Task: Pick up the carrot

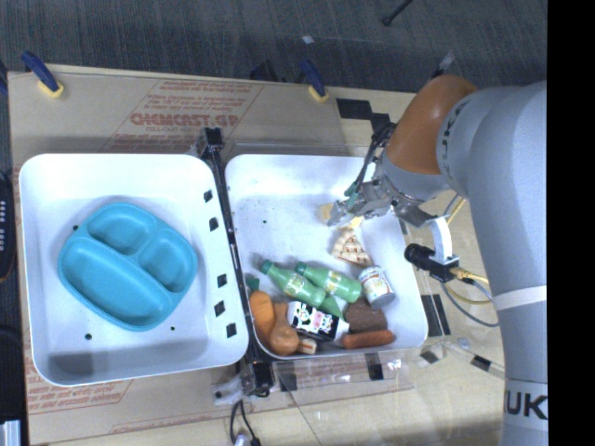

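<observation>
Arm: grey, orange band above the wrist, reaching in from the right over the right bin's [279,179] far right part.
Gripper [351,207]: low over the bin's far half, just above a pale scrap [327,214]; whether it is spread or pressed together I cannot tell, and nothing shows pinched in it.
Carrot [368,339]: lying flat along the right bin's near edge, toward its near right corner — well apart from the gripper.
Near the carrot: a brown block [366,318] just behind it and a black-and-white carton [313,319] to its left.
Bottles: two green ones [311,284] lying side by side across the near half of the bin, slanted.
Can [376,285]: small, red label, beside the bottles' right ends.
Waffle [351,247]: a wedge in the middle of the bin, between the gripper and the can.
Near left corner of the right bin: an orange fruit [263,312] and a tan roll [283,340], touching.
Left bin [56,184]: holds a blue tray [127,264] with compartments, set at a slant near the middle.
Bench [186,110]: brown board under both bins — blue clamps [41,74] at its far edge.
</observation>
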Robot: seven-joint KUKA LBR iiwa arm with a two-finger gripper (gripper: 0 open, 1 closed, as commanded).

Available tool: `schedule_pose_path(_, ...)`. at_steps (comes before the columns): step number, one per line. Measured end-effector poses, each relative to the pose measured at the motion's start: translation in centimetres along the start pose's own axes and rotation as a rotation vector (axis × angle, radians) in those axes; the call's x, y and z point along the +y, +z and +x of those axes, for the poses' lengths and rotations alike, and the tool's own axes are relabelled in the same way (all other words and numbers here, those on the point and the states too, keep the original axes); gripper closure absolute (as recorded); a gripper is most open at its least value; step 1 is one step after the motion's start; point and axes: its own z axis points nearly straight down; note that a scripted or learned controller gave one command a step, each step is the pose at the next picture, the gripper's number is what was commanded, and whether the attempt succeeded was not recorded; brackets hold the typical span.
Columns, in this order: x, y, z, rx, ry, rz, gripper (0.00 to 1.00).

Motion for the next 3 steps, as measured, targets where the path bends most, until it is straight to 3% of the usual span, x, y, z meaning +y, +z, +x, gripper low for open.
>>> schedule_pose_path(1, -9.4, -3.3, 1.6, 0.000, 0.086, 0.003, 1.00)
schedule_pose_path(2, -9.3, -3.2, 1.7, 0.001, 0.084, 0.003, 0.00)
schedule_pose_path(3, 0.3, 1.5, 0.2, 0.003, 0.274, 0.004, 0.00)
